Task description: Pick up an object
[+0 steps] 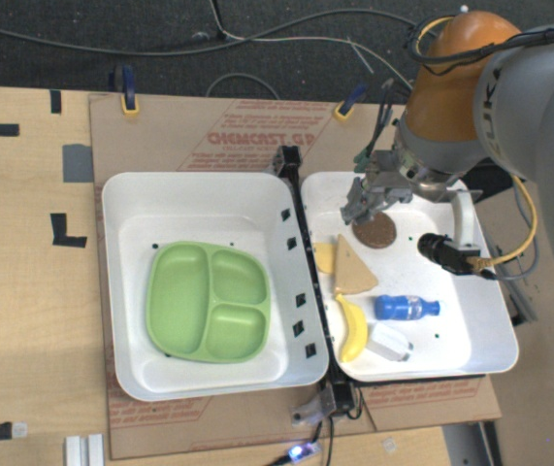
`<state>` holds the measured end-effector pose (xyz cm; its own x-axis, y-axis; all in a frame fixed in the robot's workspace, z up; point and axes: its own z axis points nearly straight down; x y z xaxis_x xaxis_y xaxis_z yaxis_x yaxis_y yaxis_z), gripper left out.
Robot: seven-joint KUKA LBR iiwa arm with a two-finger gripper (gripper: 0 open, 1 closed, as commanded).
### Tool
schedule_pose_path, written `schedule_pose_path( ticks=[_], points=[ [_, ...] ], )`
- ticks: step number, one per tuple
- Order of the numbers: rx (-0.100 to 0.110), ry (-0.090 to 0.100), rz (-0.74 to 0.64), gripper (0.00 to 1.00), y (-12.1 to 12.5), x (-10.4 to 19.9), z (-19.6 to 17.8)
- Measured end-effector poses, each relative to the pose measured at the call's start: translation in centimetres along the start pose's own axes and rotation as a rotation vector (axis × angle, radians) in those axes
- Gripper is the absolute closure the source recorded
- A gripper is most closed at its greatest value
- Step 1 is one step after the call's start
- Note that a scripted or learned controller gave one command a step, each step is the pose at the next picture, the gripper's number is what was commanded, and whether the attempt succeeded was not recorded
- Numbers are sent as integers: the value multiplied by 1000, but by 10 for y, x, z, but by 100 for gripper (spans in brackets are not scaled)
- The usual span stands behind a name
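My gripper (367,205) hangs over the back of the right bin (485,352), just above and left of a round brown cookie (375,231). Nothing shows between its fingers. In the same bin lie a tan sandwich wedge (352,268), a small pale yellow piece (324,256), a yellow banana (352,328), a blue bottle (404,308) and a small white block (389,343). The left bin (126,202) holds a green divided plate (209,301).
A black divider with clips (299,250) runs between the two bins. Both bins sit on a cardboard sheet (238,134) on the wooden bench. Cables (257,37) trail across the dark floor behind.
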<state>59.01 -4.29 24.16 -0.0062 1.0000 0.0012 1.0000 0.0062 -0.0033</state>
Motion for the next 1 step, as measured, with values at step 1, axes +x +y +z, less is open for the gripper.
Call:
schedule_pose_path(
  ticks=[1],
  points=[
    [-2, 0, 0, 100, 23, 52, 8]
  ],
)
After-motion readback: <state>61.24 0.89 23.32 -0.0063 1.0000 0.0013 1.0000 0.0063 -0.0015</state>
